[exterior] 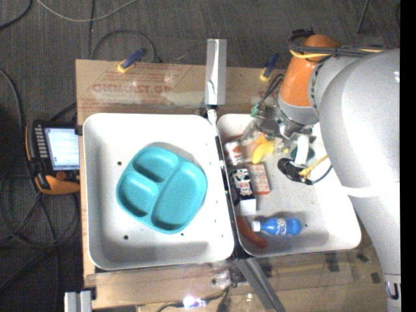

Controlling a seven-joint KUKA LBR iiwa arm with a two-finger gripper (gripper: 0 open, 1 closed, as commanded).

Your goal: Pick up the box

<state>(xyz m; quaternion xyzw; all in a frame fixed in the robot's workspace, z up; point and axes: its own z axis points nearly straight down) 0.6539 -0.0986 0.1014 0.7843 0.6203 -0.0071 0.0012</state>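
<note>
Plywood bench (130,86) with two white bins (104,135) over grey carpet (65,18); fingers' (273,132) state unclear.

- Teal divided tray (162,188): centre of left bin (97,239).
- Blue bottle (278,226): lying flat, lower right bin (338,236).
- Yellow item (262,151): upper right bin.
- Handheld pendant (53,155): frame's left edge.

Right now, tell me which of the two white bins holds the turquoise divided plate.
The left bin, the one farther from the arm. The turquoise divided plate lies alone in it. The right bin holds clutter instead, including a blue bottle and small boxes.
</note>
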